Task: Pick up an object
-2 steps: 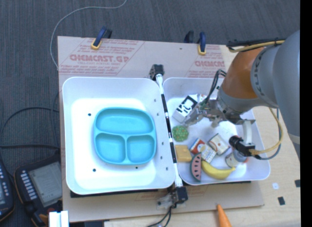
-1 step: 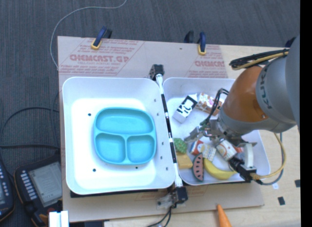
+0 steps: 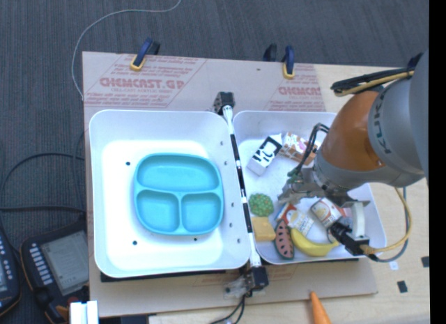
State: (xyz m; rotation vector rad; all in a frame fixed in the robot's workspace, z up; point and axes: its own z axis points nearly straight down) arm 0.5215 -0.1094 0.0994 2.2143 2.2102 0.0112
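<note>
Two shallow white bins sit side by side on the tabletop [image 3: 139, 79], a board clipped down with blue clamps along its far edge. The left bin [image 3: 104, 176] carries a light blue divided plate [image 3: 178, 194] with three compartments. The right bin [image 3: 376, 218] holds a jumble of small things: a white carton with black markings [image 3: 263, 155] near its far left corner, a green round piece [image 3: 262, 204] by the left wall, a yellow block [image 3: 263, 228] just below that, a watermelon slice [image 3: 282, 239] beside it, and a banana [image 3: 311, 244] along the near edge. The grey arm with the orange band [image 3: 355, 138] reaches in from the right, and the jaws [image 3: 301, 191] hang low over the middle of the right bin, just above the banana and beside the green piece. Whether the jaws are released or clenched, I cannot tell.
</note>
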